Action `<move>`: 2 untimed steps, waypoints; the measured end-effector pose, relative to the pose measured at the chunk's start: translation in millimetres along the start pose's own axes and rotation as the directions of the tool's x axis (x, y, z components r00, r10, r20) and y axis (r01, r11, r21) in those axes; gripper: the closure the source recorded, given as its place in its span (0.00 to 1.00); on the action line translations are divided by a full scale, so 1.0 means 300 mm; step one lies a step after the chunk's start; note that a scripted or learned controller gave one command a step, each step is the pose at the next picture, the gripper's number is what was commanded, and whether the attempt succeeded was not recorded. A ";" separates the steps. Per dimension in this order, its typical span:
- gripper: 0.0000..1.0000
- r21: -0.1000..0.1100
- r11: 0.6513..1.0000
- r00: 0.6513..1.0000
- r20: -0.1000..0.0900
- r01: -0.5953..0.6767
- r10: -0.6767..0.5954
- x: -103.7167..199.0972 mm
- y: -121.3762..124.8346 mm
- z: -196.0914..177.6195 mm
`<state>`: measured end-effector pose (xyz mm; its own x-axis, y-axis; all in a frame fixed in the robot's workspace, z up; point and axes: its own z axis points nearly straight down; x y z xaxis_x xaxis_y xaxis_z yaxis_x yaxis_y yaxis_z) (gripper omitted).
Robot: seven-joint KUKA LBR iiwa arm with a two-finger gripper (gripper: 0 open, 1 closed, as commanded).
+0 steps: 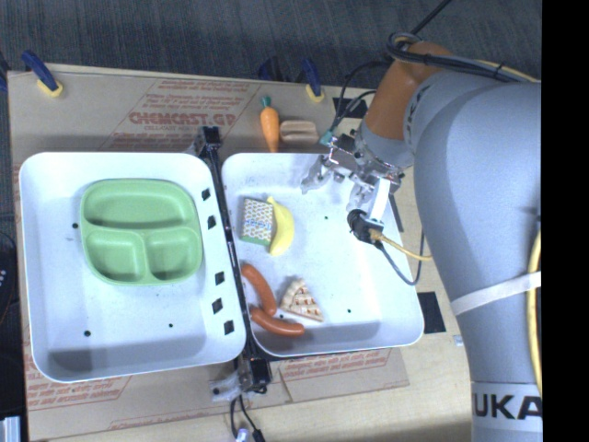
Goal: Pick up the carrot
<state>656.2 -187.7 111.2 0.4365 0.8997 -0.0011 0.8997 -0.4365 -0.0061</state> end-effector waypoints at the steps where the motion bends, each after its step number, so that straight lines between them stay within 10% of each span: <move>1: 1.00 0.003 1.000 1.000 0.000 0.005 -0.005 0.003 0.000 -0.035; 2: 1.00 -0.003 1.000 1.000 -0.002 -0.031 0.031 0.446 -0.216 -0.358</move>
